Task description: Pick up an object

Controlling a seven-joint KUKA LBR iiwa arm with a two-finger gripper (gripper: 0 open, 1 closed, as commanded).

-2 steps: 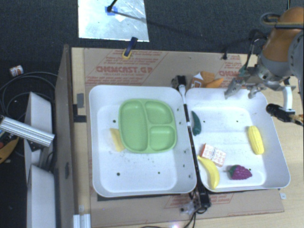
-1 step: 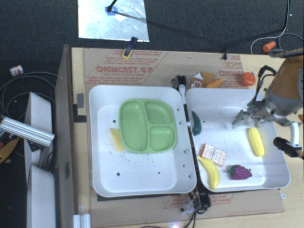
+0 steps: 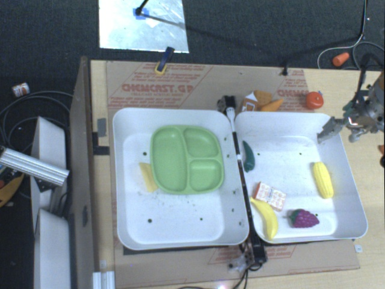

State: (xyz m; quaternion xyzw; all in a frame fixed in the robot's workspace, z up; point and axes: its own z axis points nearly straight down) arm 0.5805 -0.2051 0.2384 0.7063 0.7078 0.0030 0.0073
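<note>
Two bins nearest: banana [image 3: 266, 218], grapes [image 3: 304, 218], corn [image 3: 323, 179] in right bin [image 3: 349, 221]; green plate [image 3: 185, 159] half-hiding yellow piece [image 3: 147, 177] in left bin [image 3: 135, 221]. Farther right, gripper [image 3: 340, 127] cropped, blurred; jaws' state unreadable, nothing visibly held.

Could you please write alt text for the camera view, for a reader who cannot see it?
Two white bins sit side by side on a bench: the left bin holds a green divided plate, and the right bin holds a corn cob, a banana, purple grapes and a small box. The robot's hand hovers at the right bin's upper right edge.
</note>
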